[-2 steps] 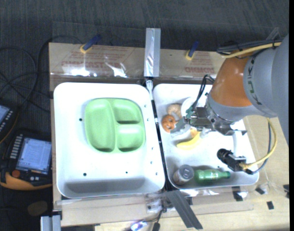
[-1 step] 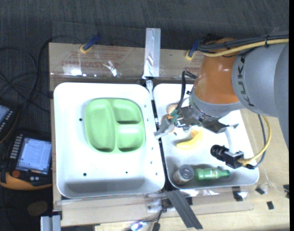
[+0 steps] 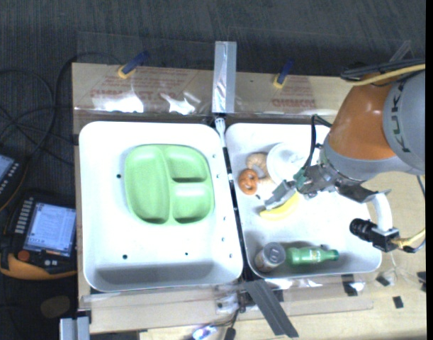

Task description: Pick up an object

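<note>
Yellow curved plastic banana (image 3: 282, 208) is lying in the right white bin (image 3: 358, 261), two-finger gripper (image 3: 278, 196) touching it, jaw state unclear.

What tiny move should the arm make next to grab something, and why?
Probably a short drop straight down onto the yellow banana. The gripper sits right over it in the right bin, and nothing shows between its fingers yet.

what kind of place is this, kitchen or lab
Most likely a robotics lab bench, not a kitchen: a KUKA arm reaches over two white bins, taped-down plastic sheeting lines the back, and a control pendant with loose cables sits on the carpet.
</note>
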Action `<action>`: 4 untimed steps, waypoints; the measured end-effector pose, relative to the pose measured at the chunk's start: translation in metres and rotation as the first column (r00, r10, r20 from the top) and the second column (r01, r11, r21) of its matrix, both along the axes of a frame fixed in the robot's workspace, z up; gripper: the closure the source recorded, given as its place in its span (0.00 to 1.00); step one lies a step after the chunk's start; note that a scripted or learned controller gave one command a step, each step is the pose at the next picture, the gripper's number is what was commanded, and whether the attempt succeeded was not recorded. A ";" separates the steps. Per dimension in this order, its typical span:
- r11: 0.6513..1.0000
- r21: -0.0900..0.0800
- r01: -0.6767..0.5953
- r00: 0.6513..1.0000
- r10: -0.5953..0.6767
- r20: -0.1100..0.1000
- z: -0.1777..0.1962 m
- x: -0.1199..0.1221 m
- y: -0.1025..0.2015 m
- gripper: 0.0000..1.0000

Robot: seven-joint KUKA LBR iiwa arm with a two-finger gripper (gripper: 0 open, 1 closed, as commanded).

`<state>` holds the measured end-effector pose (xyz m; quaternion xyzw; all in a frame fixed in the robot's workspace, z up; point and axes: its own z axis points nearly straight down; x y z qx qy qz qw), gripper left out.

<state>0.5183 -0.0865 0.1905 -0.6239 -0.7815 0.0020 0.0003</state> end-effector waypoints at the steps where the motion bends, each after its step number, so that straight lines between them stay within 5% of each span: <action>1: 0.999 0.001 -0.051 0.999 0.051 0.000 -0.022 0.005 -0.014 0.00; 2: 0.999 0.002 -0.052 0.999 0.052 -0.001 -0.013 0.006 -0.013 1.00; 3: 0.999 0.002 -0.052 0.999 0.052 -0.001 -0.013 0.006 -0.013 0.00; 4: 0.998 0.001 0.067 0.998 -0.067 0.013 -0.101 0.025 -0.043 0.00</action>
